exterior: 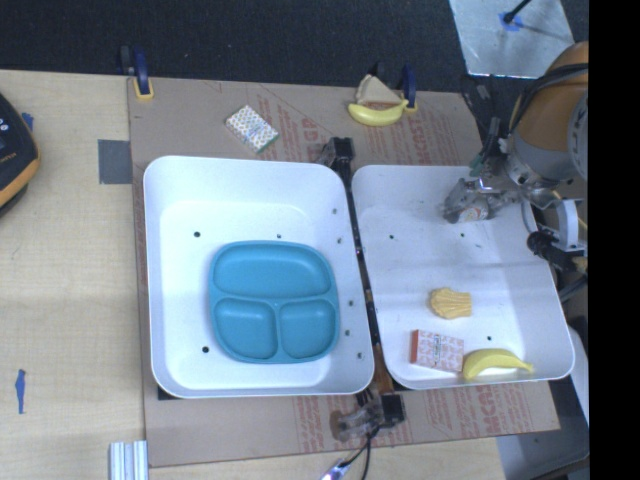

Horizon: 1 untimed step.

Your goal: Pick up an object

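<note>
In the right bin lie a small yellow lumpy piece, a red and white packet and a yellow banana near the front edge. My gripper hangs low over the far right part of that bin, well apart from these three things. Nothing shows between its fingers. The left bin holds a blue divided plate.
Outside the bins, on the cardboard behind them, lie another yellow banana and a patterned packet. A black and yellow device sits at the left edge. Clamps stand at the bins' junction.
</note>
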Each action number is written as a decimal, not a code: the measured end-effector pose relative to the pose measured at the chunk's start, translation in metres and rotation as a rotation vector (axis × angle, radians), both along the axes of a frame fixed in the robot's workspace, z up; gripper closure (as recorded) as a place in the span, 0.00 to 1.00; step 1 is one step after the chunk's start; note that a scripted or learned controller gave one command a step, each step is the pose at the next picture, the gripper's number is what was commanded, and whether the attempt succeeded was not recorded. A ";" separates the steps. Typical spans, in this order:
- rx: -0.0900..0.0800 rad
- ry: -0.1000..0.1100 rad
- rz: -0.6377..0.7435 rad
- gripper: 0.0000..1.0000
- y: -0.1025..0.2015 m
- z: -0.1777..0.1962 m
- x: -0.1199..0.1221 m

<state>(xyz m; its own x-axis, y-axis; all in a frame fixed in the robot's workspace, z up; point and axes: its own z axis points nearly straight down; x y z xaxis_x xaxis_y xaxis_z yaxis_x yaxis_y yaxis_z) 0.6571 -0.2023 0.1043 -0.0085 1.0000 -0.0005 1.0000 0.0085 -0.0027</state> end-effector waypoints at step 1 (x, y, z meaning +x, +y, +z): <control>0.001 -0.002 -0.004 1.00 0.067 0.117 -0.009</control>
